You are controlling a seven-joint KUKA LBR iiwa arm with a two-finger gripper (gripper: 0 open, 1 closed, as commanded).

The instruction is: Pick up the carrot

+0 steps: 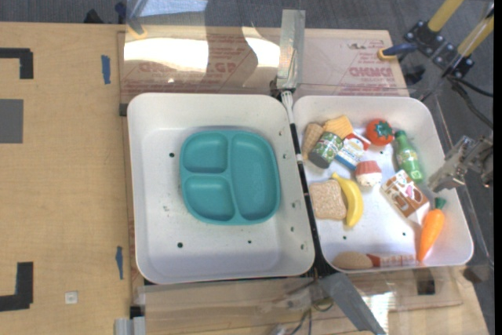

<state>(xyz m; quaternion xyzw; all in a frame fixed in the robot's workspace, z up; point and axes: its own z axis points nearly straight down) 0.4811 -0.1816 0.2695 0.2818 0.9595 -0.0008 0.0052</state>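
Carrot (430, 232) in the right bin (390, 238), near the front-right corner, close to the right wall. Lying flat on bare white floor. Long axis steep in the camera view: green top at the upper end, leaning slightly right; orange tip at the lower end, pointing toward the bin's front rim.

Hand (457, 167) over the right wall of the same bin, up-view of the carrot and a little to its right. Near, not touching. Open or closed: can't tell (too blurred against the rim). Nothing seen held in it.

Key relation: carrot toward the bench front from the hand, slightly inward into the bin. Short shift toward the front and a touch left, then down. Probably best to close across the carrot's width, so grip line roughly left-right in view, perpendicular to that long axis (a judgement, not a reading).

Clutter check:
- small brown carton (405, 194) just beside the green top, on its left. Closest neighbour, likely the one to clip.
- green bottle (408, 155) further back, well apart from the carrot.
- banana (351, 200) and bread slice (328, 201) toward the bin's left side, out of the way.
- right wall close on the carrot's outer side. Little room there.

Safer to aim at the mid-body or lower orange part, away from the carton. Left bin (149, 169) with the teal divided plate (231, 175) not relevant to this move.

Task status: pick not yet made, carrot on the bin floor.
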